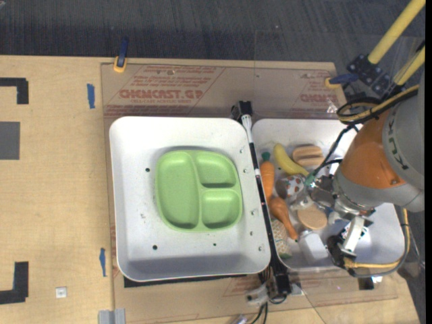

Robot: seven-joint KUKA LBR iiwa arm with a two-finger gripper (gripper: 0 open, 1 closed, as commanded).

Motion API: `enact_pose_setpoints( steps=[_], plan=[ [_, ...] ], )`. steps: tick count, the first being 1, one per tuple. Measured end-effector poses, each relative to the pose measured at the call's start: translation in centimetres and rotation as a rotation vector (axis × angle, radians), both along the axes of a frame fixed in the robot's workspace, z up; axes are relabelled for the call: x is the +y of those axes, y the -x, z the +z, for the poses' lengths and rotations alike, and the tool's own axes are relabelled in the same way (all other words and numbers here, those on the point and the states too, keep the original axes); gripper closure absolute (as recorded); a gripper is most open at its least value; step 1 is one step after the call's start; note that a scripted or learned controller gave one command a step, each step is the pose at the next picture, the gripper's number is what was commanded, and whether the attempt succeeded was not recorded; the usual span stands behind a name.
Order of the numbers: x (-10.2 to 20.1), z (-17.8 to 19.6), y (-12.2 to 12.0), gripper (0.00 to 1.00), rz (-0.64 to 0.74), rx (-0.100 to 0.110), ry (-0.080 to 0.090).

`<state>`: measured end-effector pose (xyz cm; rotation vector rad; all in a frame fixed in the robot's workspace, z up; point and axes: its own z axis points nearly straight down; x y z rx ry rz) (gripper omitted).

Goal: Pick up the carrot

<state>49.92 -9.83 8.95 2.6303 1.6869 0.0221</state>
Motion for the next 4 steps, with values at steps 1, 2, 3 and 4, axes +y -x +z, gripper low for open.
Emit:
enact_pose_setpoints(
  steps=[1, 2, 3, 4],
  plan=[
    [0.12, 0.01, 1.41, 0.0, -0.326, 0.002, -0.007],
    [0.11, -0.04, 1.89, 0.0, -0.099, 0.02, -0.008],
    [0.32, -0.05, 1.66, 0.0, -0.215, 0.008, -0.003],
    [0.09, -0.04, 2.02, 0.0, 0.074, 0.024, -0.006]
  ],
)
